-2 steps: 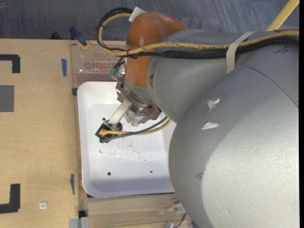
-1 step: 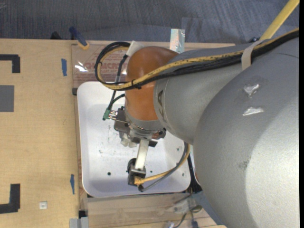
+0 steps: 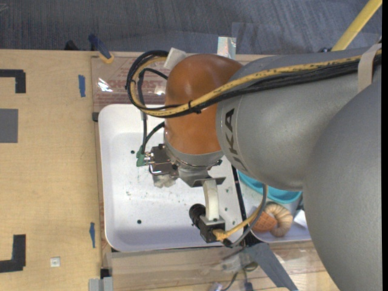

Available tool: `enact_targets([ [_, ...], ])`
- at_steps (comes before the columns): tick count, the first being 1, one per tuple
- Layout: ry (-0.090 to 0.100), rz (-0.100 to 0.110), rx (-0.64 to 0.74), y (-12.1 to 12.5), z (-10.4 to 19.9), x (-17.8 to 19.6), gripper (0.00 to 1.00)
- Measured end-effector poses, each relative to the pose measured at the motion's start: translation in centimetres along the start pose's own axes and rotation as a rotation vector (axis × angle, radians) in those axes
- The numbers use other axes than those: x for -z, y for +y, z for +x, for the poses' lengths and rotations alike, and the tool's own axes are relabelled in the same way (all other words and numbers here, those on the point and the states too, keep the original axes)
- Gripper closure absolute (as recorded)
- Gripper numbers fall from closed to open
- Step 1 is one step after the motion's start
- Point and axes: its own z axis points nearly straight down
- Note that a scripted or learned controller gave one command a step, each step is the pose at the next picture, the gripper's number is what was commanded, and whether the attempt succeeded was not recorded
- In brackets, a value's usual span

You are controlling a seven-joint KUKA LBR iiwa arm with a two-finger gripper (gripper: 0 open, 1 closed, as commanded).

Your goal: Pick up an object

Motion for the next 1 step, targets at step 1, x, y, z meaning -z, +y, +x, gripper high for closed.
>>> enact_targets([
  [1,-0.001,0.005,-0.240,-0.08,-0.46,-1.74,1.00],
])
